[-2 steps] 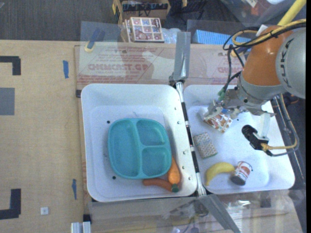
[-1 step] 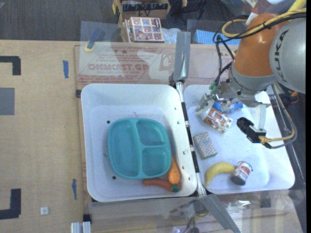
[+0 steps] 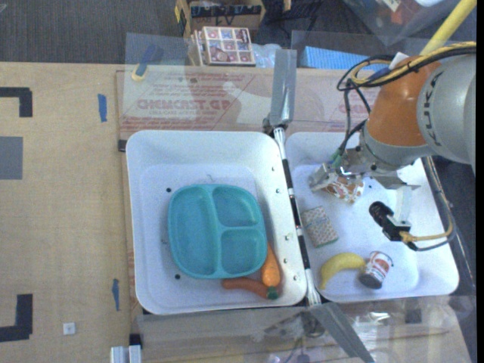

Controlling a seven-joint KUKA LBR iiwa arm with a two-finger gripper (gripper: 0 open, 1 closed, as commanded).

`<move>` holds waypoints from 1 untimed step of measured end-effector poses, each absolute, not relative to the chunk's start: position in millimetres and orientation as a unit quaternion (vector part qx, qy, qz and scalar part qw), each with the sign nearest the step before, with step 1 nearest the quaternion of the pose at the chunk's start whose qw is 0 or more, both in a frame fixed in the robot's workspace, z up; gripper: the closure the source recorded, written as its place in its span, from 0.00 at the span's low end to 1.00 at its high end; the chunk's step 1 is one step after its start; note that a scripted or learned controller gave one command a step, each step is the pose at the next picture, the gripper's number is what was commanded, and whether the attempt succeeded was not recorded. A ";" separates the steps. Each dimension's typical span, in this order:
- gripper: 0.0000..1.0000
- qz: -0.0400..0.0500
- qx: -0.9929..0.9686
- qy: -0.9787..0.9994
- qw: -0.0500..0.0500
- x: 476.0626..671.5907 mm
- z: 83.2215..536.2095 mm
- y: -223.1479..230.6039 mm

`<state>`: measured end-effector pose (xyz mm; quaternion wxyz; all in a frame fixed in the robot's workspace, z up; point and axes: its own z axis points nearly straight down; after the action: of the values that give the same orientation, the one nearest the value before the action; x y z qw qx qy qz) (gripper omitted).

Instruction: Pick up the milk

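Note:
The milk (image 3: 342, 190) is a small carton with a red and white print and a grey gabled end. It lies tilted in the upper left part of the right bin (image 3: 439, 278). My gripper (image 3: 346, 169) hangs directly over the carton's upper side, at or very near it, under the grey and orange wrist. The wrist hides the top of the carton, and I cannot see whether the carton sits between the fingers.
The right bin also holds a small patterned box (image 3: 320, 225), a banana (image 3: 339, 266) and a red and white can (image 3: 376, 268) on its side. In the left bin (image 3: 144, 157) lie a teal divided plate (image 3: 218, 231), a carrot (image 3: 271, 269) and a red sausage-like piece (image 3: 240, 284).

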<state>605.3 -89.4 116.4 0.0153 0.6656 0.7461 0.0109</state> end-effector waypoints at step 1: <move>1.00 0.011 0.668 0.743 0.019 606.1 128.5 -94.9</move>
<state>606.1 -94.9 128.5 0.0192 0.6684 0.7435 0.0106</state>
